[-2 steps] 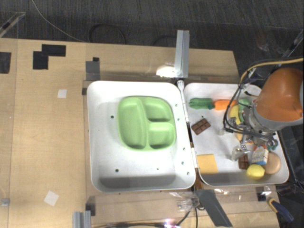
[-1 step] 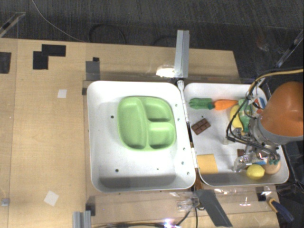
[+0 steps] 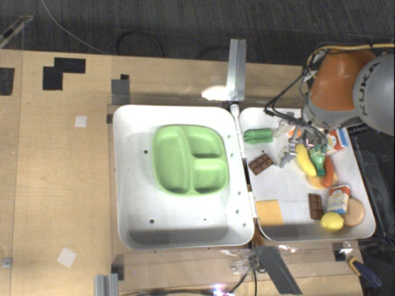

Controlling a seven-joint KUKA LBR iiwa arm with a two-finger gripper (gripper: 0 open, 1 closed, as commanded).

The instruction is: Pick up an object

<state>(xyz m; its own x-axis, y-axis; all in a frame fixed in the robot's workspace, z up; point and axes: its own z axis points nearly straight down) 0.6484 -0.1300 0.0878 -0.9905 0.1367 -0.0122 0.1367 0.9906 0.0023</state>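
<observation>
My gripper [image 3: 303, 148] hangs over the upper right part of the right bin [image 3: 290, 227], and its fingers look open. Just below it lies a yellow banana [image 3: 305, 161], with nothing visibly held between the fingers. A small green piece [image 3: 318, 160] and an orange carrot [image 3: 328, 172] touch the banana's right side. A green vegetable [image 3: 258, 135] and a brown chocolate bar [image 3: 260, 163] lie to the gripper's left. The arm's orange band [image 3: 333, 82] rises above the bin's back right corner.
The left bin [image 3: 133, 221] holds a green divided plate [image 3: 188, 159]. In the right bin's front part lie a yellow cheese slice [image 3: 269, 212], a second chocolate bar [image 3: 315, 206], a lemon [image 3: 331, 221], a small carton [image 3: 338, 198] and a brown round item [image 3: 354, 211]. A red and blue packet [image 3: 339, 140] sits beside the wrist.
</observation>
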